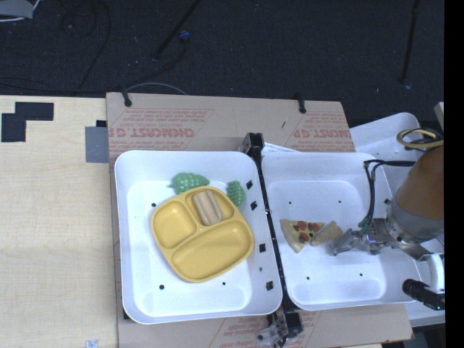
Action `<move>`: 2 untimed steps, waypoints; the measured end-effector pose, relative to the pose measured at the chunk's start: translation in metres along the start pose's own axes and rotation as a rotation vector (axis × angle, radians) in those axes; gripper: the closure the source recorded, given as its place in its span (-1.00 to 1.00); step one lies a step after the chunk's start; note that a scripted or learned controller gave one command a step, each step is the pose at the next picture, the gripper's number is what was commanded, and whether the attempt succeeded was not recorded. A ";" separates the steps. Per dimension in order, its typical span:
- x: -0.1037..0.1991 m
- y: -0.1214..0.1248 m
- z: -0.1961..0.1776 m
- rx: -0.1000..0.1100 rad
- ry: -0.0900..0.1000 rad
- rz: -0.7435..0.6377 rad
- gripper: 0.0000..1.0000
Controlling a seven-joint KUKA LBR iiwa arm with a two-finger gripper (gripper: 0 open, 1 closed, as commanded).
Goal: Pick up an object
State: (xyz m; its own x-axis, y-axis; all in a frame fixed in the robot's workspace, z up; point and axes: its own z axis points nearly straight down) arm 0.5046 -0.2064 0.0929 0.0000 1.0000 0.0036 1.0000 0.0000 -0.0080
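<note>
Partly hidden: pizza slice [303, 232] beside gripper [339, 246].

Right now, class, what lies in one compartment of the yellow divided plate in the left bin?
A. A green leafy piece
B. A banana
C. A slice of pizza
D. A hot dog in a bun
D: the hot dog lies in an upper compartment of the yellow plate, while the pizza slice sits in the right bin and the green pieces lie beside the plate.
</note>
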 end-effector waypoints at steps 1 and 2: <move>-0.001 0.001 -0.013 -0.003 -0.001 0.003 1.00; -0.004 0.001 -0.055 -0.009 -0.004 0.000 1.00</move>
State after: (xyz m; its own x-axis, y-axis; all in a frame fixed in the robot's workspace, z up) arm 0.5063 -0.2108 0.1480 -0.0004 1.0000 -0.0003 1.0000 0.0004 0.0009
